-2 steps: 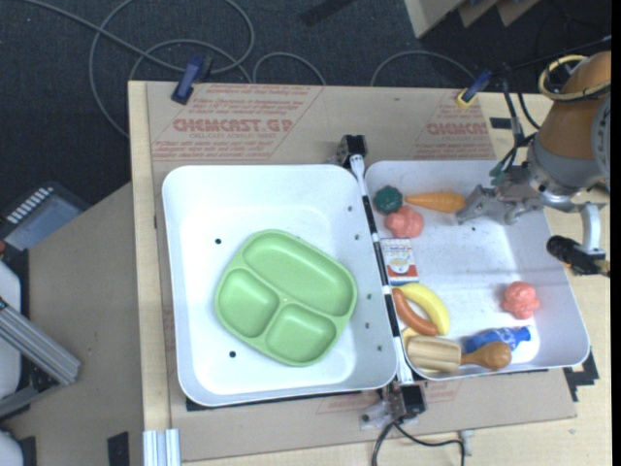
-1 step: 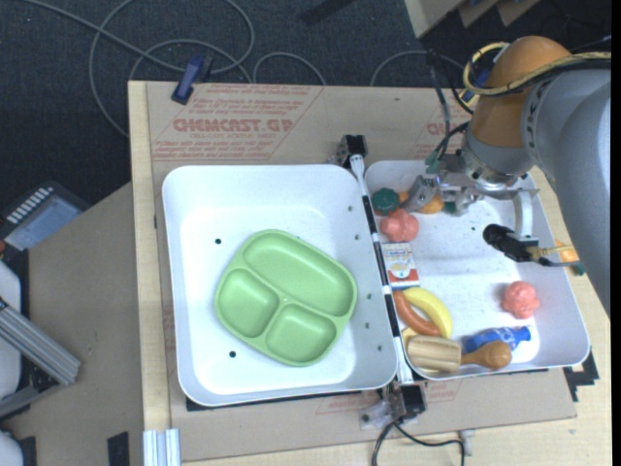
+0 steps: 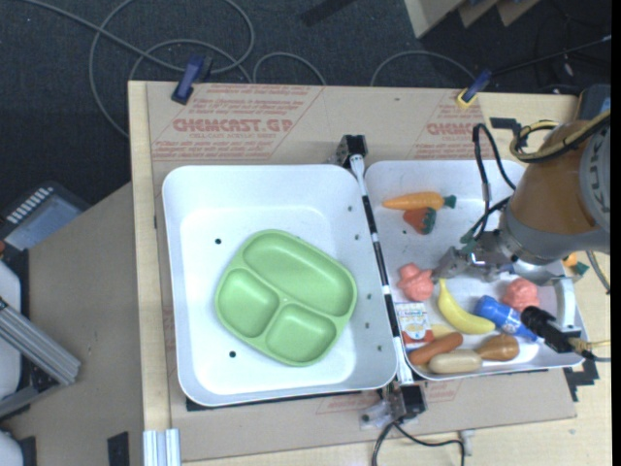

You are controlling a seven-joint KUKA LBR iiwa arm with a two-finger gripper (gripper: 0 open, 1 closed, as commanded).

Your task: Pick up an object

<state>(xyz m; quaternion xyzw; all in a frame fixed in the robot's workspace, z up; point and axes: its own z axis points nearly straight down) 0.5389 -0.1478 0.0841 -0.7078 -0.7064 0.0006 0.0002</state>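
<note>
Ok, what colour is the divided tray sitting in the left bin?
Light green; the divided tray shows plainly in the camera view, lying in the left bin.

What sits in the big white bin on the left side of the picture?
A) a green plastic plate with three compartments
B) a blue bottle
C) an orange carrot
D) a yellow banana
A: the green three-compartment plastic plate lies in the left white bin, while the toy foods lie in the right white bin.

Dark carpet floor point(image 3: 78, 115) with looping cables point(image 3: 146, 27) surrounds the cardboard-topped bench point(image 3: 243, 124)
</note>
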